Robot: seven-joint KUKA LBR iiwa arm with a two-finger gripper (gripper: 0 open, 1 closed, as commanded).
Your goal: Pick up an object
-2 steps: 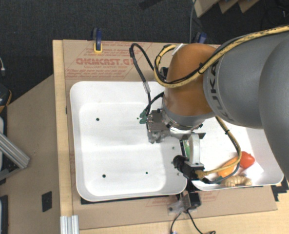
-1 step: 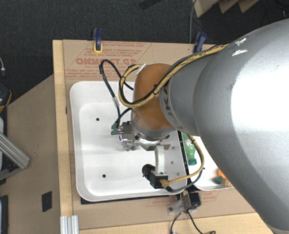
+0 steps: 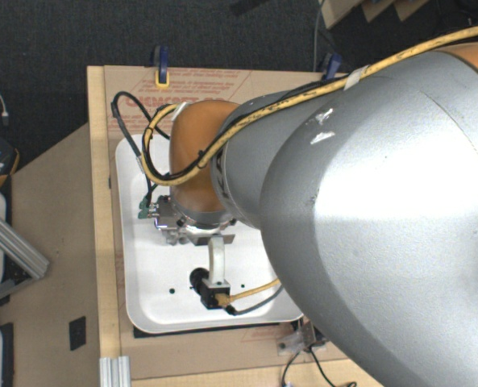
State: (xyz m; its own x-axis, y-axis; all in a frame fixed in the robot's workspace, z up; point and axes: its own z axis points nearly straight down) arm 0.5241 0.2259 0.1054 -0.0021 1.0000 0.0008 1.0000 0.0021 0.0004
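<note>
**Hand low over the left bin, no grasp confirmed**

From my seat the arm (image 3: pixel 367 200) covers most of the picture, and it reaches across to the left bin (image 3: pixel 142 297) on the desk (image 3: pixel 105 216). The hand (image 3: pixel 192 228) hangs low over the middle of that bin, tucked under the orange wrist. I cannot tell whether it is apart or together, because the wrist blocks my sight of it.

The object I want is hidden too. If one lies there, it is under the hand. The bare bin floor nearer me carries one dark speck (image 3: pixel 172 290), too small to name.

I judge the approach made. The grasp and lift are unproven, so I count the pick as not yet done.
</note>
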